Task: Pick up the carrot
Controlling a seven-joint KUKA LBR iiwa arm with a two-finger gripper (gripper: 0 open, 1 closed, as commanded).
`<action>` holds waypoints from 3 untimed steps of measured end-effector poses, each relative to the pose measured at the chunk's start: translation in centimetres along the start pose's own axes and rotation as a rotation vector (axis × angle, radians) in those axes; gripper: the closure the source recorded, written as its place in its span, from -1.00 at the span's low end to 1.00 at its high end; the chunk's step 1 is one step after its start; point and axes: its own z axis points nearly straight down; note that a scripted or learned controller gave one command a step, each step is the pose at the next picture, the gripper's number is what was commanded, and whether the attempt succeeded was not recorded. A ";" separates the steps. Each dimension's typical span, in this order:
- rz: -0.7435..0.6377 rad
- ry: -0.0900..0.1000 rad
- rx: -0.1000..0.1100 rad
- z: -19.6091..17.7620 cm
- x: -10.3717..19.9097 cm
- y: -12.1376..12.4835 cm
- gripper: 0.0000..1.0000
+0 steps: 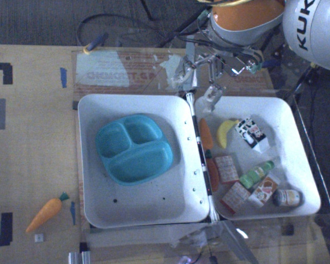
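tapered orange carrot (205,133) in rt bin (305,142), jaws (198,84) above rim

Tray (133,148) in left bin (93,109)

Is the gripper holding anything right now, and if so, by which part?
Nothing is held. The gripper hangs open over the right bin's back edge, above the carrot.

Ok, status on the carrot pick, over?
Claw over right bin's far-left corner. Carrot lies free by that bin's left wall. Banana close beside it. Second carrot on bench, outside bins.
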 end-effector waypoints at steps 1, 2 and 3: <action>0.015 0.005 -0.003 13.6 -0.4 7.8 -1.00; -0.250 -0.018 0.011 18.6 -2.2 8.9 -1.00; -0.246 -0.032 0.013 17.3 -2.6 8.9 1.00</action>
